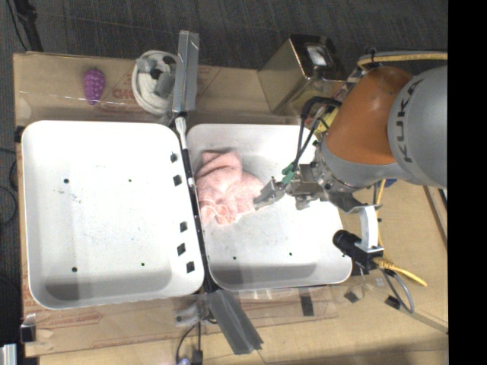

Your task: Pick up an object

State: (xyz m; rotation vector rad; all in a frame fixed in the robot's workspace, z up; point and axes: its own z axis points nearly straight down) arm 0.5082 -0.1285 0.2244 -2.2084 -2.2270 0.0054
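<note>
Two white bins sit side by side on the surface (68, 67), and there is one thing to pick: a single pink cloth (222, 186), crumpled in a heap in the right bin (262, 268). It lies hard against that bin's left wall, in the upper-left part, just beside the divider between the two. The left bin (99, 219) shows its bare white floor with a few dark dots.

One arm (388, 128) reaches in from the right, grey with its orange band, hanging over the right bin's right side. The tool (266, 195) points left and sits right at the cloth's right edge, its tip at or touching the pink folds. Whether its fingers are spread or pressed together, I cannot tell from this angle, and no cloth shows between them.

Around the bins: one small purple object (93, 84) on the surface behind the left bin, one white coil (154, 80) beside it, one grey bar (183, 71) running down to the divider, and one tan box (298, 71) behind the right bin. Cables (308, 131) droop from the arm over the right bin's back corner. A yellow cable (403, 274) trails off by the right bin's near corner.
</note>
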